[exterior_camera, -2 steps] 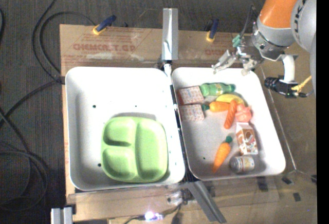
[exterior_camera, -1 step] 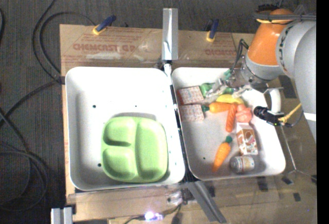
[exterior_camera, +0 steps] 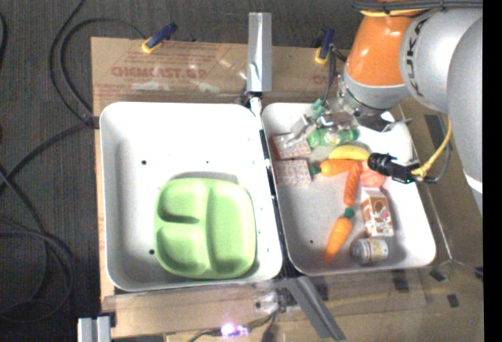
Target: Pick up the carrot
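Note:
Several orange toy vegetables lie in the right bin [exterior_camera: 420, 250]. One carrot [exterior_camera: 338, 233] with a small green top lies slanted near the bin's front. A second carrot-like piece [exterior_camera: 337, 168] lies sideways in the middle, and a redder one [exterior_camera: 352, 187] stands lengthwise just below it. My gripper [exterior_camera: 318, 125] hangs over the bin's back part, above a green item [exterior_camera: 321, 138] and just behind the sideways orange piece. I see nothing held in it.
A yellow banana [exterior_camera: 350, 152], a red item [exterior_camera: 376, 162], a printed box [exterior_camera: 376, 215], a small can [exterior_camera: 368, 250] and two brick-patterned packs [exterior_camera: 291, 172] crowd the right bin. The left bin [exterior_camera: 125, 136] holds a green divided tray [exterior_camera: 207, 227].

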You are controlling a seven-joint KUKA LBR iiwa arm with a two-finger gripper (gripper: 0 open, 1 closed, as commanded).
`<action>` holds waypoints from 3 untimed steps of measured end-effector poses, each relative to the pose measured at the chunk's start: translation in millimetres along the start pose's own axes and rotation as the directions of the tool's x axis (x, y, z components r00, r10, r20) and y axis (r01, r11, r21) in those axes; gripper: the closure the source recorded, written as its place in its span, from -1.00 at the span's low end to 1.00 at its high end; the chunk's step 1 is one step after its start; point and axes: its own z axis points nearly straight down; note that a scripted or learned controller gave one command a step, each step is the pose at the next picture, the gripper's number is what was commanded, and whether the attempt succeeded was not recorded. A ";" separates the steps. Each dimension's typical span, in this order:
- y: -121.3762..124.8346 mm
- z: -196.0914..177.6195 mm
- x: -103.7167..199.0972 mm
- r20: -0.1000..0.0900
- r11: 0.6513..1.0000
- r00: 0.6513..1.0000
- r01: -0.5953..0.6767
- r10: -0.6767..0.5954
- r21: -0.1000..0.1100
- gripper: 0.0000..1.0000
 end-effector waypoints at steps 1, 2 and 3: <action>-35.0 76.7 -39.4 0.002 1.000 1.000 -0.028 0.028 -0.011 -1.00; -108.2 77.6 -29.0 -0.002 0.964 0.964 0.265 -0.265 0.000 -1.00; -138.6 92.7 -33.6 0.014 0.938 0.938 0.347 -0.347 -0.016 -1.00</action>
